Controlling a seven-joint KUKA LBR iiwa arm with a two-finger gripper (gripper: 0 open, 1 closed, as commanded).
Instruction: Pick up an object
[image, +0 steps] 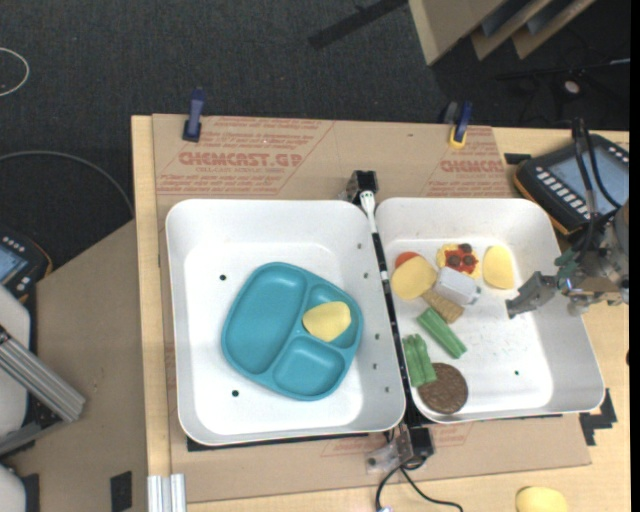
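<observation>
Toys lay heaped in the right bin (560, 395): a yellow piece (498, 266), a grey block (458, 286), a green bar (441, 332) slanting from upper left to lower right. They sat to the camera's left of my gripper (524, 297), the yellow piece and the block nearest. Whether my pincer stood apart or together, I could not tell; nothing showed between its tips.

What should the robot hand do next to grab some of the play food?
Probably slide left and a bit up toward the yellow lemon. The hand hovers over a bare part of the right bin with nothing between its fingers, and the lemon is the closest piece, lying a little apart from the crowded pile.
</observation>
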